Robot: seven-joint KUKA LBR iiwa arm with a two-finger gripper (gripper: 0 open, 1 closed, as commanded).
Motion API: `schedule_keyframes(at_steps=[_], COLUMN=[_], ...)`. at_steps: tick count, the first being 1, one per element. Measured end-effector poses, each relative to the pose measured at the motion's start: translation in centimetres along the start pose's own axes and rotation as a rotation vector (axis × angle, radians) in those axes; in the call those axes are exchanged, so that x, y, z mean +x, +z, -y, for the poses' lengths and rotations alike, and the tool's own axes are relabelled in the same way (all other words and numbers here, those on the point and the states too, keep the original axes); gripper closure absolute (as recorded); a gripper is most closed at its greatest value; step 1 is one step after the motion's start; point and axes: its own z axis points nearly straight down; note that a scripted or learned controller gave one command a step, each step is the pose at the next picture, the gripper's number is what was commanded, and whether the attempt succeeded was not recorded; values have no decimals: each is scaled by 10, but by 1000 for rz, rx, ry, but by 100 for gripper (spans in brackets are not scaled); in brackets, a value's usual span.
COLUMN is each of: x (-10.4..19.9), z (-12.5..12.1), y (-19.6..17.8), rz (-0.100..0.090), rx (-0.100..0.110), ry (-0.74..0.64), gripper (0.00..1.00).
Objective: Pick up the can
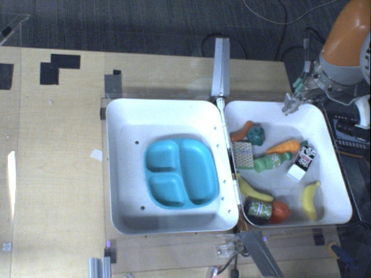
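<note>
The can [258, 209] is dark with a green label and lies at the near left corner of the right bin [330, 133]. It is wedged between a yellow banana [253, 191] and a red round fruit [280, 212]. My gripper [291, 103] hangs over the far rim of the right bin, well away from the can, with nothing visibly held.
The right bin also holds a carrot [284, 147], a green bottle [268, 163], a teal lump [255, 135], a checkered packet [243, 154], a white and black box [302, 161] and a second banana [311, 200]. A blue divided plate [181, 172] lies in the left bin [124, 155].
</note>
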Motion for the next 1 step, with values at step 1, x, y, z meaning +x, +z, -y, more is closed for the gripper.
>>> schedule_keyframes(at_steps=[1], x=[26], z=[-24], y=[16], rz=[0], rx=[-2], ry=[-25], gripper=[100])
